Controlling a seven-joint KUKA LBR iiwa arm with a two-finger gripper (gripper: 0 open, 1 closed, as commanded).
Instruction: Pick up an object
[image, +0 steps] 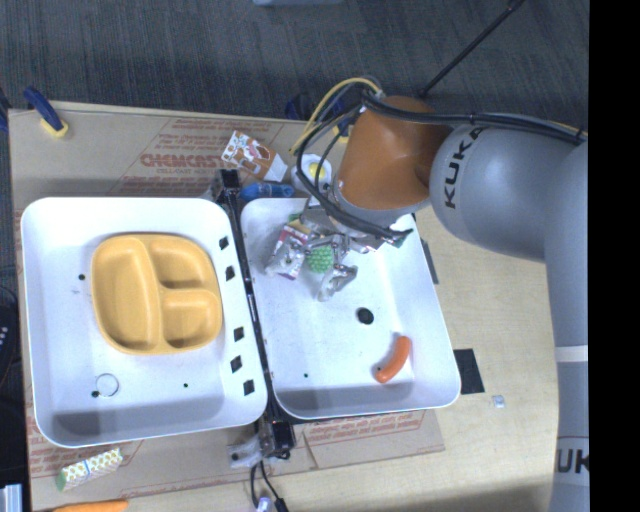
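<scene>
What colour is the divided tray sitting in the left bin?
Yellow. The divided tray shows plainly in the camera view, lying in the left bin.

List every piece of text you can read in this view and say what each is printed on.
"KU": start of the brand lettering on the grey arm; the rest curves out of sight.
"KU": again on the arm's lower part, cut off by the edge.
Red print on the cardboard behind the bins: too blurred to read with confidence.
Small packet on the cardboard: print too small to read.
</scene>
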